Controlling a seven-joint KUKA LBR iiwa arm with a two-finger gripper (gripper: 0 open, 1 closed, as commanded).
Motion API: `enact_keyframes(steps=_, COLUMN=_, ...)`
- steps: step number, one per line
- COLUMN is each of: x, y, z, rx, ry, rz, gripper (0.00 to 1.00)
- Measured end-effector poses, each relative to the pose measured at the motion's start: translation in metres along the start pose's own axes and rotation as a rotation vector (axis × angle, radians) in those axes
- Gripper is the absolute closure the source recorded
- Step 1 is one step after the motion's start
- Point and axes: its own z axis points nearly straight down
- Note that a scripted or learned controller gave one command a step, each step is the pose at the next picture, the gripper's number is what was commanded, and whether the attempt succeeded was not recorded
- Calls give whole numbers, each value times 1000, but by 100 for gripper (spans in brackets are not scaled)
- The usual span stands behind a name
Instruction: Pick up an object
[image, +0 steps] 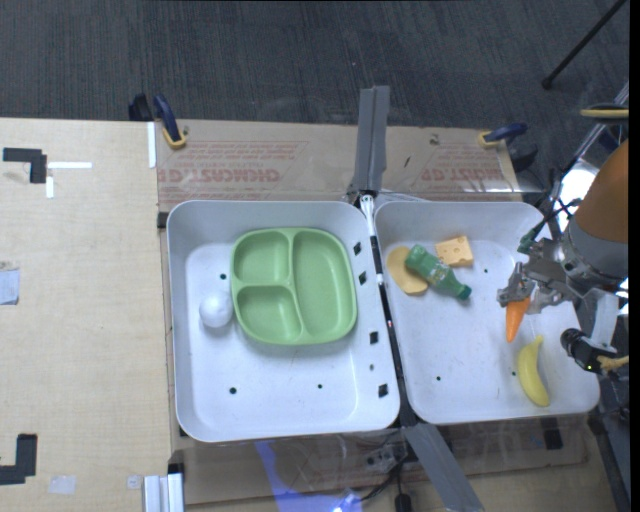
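Fingers (519, 297) of the gripper sit at the right-hand bin's three-o'clock side, and they appear clamped on the top end of an orange carrot (514, 321), which hangs just beneath them with its long axis running roughly twelve to six, tip pointing down toward six; the contact itself is small in the camera view, so I read the hold as likely rather than certain. From the fingers, a yellow banana (531, 374) lies near at five o'clock, its length also close to twelve-to-six and slightly curved, apart from the carrot's tip. Out at nine to ten o'clock, well apart, a green bottle (438, 273) lies slantwise over a tan flat piece (405, 272), with a yellow cheese wedge (456, 250) just beside the bottle's upper end. Farther at nine o'clock, the left bin (200, 400) carries a green divided plate (295, 287) and a white ball (215, 311) touching its edge. Any lift, I judge, should go straight up along the carrot's axis.
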Motion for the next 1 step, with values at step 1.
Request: enact_keyframes(steps=1, x=53, y=15, z=-72, rx=-2, ry=-1, rz=118, gripper=100)
